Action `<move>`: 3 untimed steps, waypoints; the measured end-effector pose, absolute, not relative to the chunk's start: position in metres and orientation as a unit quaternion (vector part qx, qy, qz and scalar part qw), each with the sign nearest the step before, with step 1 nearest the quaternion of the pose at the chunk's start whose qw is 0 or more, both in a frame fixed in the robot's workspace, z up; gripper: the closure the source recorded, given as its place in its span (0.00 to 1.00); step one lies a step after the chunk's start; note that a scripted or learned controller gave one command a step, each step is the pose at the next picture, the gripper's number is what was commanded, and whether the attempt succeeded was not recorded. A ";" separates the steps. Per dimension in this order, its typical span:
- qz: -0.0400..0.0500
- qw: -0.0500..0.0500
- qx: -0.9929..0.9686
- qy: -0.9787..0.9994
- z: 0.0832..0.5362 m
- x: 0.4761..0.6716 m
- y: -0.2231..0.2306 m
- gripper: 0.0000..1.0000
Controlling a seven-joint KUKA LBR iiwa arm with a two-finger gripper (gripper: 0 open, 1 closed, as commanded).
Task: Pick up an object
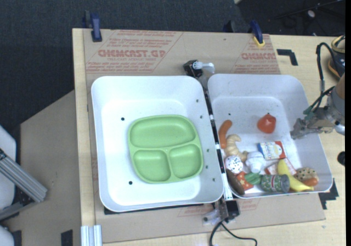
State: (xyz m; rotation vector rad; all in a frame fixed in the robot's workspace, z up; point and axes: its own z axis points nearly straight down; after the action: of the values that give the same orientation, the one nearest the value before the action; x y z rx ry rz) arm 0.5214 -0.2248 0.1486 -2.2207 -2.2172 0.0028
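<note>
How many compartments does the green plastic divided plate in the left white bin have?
3. The green plastic divided plate has one long compartment across its far side and two smaller ones nearer the camera, one on the view's left and one on the right.

the left bin is plain white and carries a pale green divided plate. right of that plate, the right bin is white with fine dark speckles. inside it, farthest from the plate, lie a red tomato-like ball, a yellow banana and a brown piece with dark dots. nearer the plate are an orange sausage shape, a white die with black pips, and a dark green can with a patterned label. the board behind the plate is tan with red lettering.
</note>
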 end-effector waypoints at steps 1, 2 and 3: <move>-0.003 -0.008 -0.708 -0.706 0.089 0.492 -0.211 1.00; -0.002 -0.004 -0.706 -0.708 0.175 0.492 -0.180 1.00; 0.000 0.000 -0.707 -0.707 0.170 0.490 -0.181 0.00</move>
State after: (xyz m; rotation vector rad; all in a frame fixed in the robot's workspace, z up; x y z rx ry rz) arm 0.4901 -0.1810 0.1698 -2.2216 -2.2220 -0.0001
